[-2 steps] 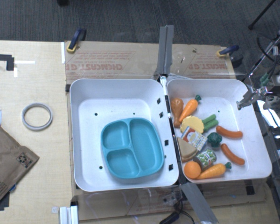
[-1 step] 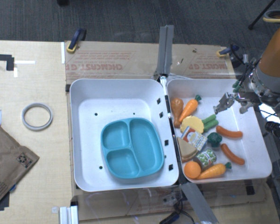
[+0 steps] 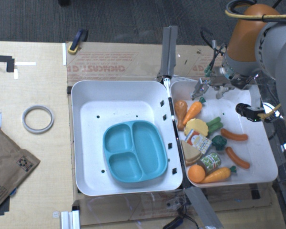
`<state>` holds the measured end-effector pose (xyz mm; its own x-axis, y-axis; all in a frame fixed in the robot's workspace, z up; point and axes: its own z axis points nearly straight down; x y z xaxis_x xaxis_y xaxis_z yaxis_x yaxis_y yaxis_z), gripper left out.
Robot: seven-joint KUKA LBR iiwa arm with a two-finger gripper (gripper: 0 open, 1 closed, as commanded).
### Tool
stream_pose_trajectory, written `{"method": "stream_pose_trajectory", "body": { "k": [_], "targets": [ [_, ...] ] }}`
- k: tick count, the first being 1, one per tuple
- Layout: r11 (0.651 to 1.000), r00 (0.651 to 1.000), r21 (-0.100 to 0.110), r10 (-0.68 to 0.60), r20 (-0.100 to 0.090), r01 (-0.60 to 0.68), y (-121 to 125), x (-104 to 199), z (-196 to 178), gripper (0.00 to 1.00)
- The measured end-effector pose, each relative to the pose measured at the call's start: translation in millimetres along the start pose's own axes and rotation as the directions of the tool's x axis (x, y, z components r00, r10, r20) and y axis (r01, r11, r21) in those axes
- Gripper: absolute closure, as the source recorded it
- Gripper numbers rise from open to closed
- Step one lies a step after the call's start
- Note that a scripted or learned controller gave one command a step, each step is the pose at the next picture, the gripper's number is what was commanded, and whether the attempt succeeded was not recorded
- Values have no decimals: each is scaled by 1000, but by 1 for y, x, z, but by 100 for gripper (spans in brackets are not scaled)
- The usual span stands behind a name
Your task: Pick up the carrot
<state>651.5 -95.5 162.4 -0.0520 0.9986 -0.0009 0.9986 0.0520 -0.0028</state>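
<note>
A carrot [image 3: 192,112] with a green top lies tilted at the back left of the right bin [image 3: 260,149], beside an orange-brown vegetable [image 3: 181,111]. A second carrot [image 3: 217,175] lies at the front of the same bin, next to an orange [image 3: 196,173]. My gripper [image 3: 209,89] hangs over the bin's back edge, just behind and to the right of the first carrot's leafy end. Its fingers [image 3: 199,88] stand apart, open, with nothing between them.
The right bin also holds two sausages [image 3: 234,136], a yellow piece [image 3: 196,126], a sandwich wedge [image 3: 190,151], a small can [image 3: 210,161] and green vegetables [image 3: 214,125]. In the left bin [image 3: 83,128] sits a blue divided plate [image 3: 133,151]. A tape ring [image 3: 38,119] lies on the bench.
</note>
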Motion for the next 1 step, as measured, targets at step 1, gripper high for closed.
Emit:
{"method": "stream_pose_trajectory", "body": {
  "k": [1],
  "targets": [
    [998,998,-2,-68,0,68,-8,-13,71,0]
  ]
}}
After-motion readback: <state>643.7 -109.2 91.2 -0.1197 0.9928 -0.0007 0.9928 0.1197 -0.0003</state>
